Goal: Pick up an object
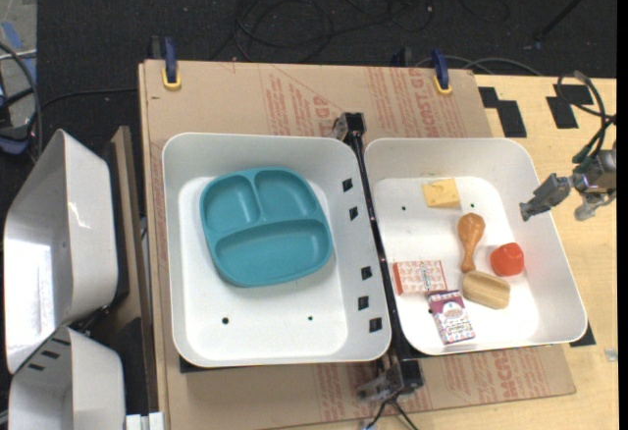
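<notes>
You see the bench (294, 99) topped with brown cardboard, held at its far edge by two clamps (171, 75). Black cables (285, 11) trail over the dark floor beyond it, and white containers (54, 241) stand just beside its left edge.

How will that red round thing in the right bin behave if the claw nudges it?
The red ball-like object looks rounded, so it probably rolls. It sits beside the tan bread-like piece, which may block it that way. It is likely light and slippery.
</notes>
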